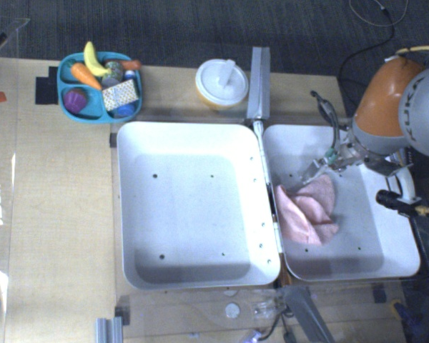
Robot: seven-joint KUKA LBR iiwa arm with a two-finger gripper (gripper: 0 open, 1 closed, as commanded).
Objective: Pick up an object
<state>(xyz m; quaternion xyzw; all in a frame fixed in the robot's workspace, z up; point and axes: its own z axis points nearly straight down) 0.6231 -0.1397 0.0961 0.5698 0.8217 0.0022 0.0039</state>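
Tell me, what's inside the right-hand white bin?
A crumpled pink cloth lies in the right bin, with the gripper just above it. Whatever may be under the cloth is covered.

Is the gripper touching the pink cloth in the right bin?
Cannot tell. In the camera view the gripper sits at the pink cloth's upper edge; contact isn't plainly visible.

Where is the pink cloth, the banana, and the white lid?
pink cloth [307, 209], camera view, on the middle of its crumpled folds in the right bin.
banana [94, 61], camera view, on the middle of its yellow curve in the blue tray.
white lid [222, 81], camera view, on its round top.
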